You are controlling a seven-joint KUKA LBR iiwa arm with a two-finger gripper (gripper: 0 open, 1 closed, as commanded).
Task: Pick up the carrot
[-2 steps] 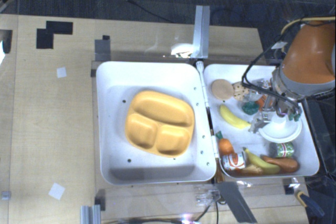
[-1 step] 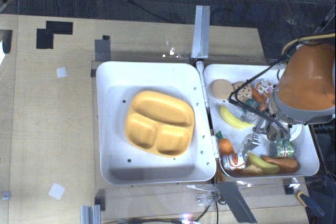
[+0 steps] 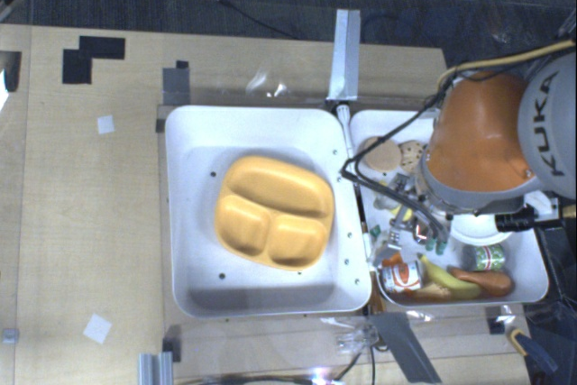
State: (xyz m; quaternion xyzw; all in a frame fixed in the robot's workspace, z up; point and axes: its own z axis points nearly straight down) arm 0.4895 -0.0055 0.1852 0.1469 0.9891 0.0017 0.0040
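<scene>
Carrot (image 3: 403, 276): lies in the right bin (image 3: 541, 284), at its near-left corner, beside a banana (image 3: 451, 277).
Hand (image 3: 407, 225): low in the bin, just above the carrot; grip state cannot be told.

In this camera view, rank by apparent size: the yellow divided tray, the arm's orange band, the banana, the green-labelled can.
1. Yellow divided tray
2. Orange band, though it sits nearer the camera, so it may look oversized
3. Banana, partly overlapped by neighbouring items
4. Green-labelled can, clearly the smallest
</scene>
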